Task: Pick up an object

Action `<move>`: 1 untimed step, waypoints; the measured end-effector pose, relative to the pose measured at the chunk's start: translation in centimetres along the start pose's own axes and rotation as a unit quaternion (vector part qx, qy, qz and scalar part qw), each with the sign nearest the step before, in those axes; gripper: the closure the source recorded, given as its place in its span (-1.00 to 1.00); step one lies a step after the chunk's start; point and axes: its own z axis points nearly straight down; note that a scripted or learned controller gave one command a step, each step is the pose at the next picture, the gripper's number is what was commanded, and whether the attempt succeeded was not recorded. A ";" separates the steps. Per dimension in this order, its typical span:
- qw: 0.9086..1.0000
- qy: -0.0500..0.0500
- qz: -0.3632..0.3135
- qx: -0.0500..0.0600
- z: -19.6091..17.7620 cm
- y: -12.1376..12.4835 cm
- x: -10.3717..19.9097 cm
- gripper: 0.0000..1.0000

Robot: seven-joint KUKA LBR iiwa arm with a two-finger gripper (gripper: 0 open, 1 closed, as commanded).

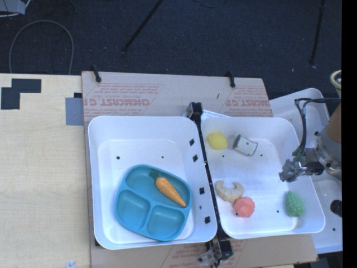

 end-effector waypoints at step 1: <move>1.000 0.001 0.001 0.003 0.3 0.0 0.0 1.00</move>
